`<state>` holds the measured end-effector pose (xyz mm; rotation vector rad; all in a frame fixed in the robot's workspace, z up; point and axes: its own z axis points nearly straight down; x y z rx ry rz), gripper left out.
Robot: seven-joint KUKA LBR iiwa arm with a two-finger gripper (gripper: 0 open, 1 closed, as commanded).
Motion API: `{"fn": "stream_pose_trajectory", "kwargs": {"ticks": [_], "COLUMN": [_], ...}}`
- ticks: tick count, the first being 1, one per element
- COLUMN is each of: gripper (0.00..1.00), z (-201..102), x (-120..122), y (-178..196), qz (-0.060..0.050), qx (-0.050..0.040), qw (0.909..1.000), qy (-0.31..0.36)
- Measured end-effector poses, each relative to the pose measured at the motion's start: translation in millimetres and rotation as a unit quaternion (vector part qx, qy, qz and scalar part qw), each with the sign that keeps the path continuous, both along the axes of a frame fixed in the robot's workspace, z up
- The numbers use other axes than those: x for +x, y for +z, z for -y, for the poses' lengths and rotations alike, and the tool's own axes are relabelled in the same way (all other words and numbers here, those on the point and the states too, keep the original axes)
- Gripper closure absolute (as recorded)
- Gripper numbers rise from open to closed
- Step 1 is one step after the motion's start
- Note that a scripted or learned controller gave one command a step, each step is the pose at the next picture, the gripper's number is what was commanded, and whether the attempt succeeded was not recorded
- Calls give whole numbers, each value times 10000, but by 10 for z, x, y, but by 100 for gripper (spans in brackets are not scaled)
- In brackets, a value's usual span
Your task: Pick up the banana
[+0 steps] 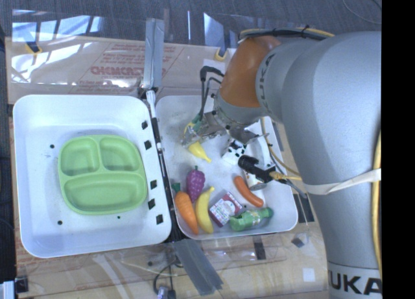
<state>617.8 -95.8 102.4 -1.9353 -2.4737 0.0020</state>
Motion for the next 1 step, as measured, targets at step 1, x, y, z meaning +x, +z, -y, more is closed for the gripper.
{"fn": "stream_pose_trajectory", "kwargs": {"ticks": [1], "gripper": [100], "z": [-379], "x": [266], "y": [1210], "qz": [2], "qx": [2], "qw": [9998], "qy": [-186]}}
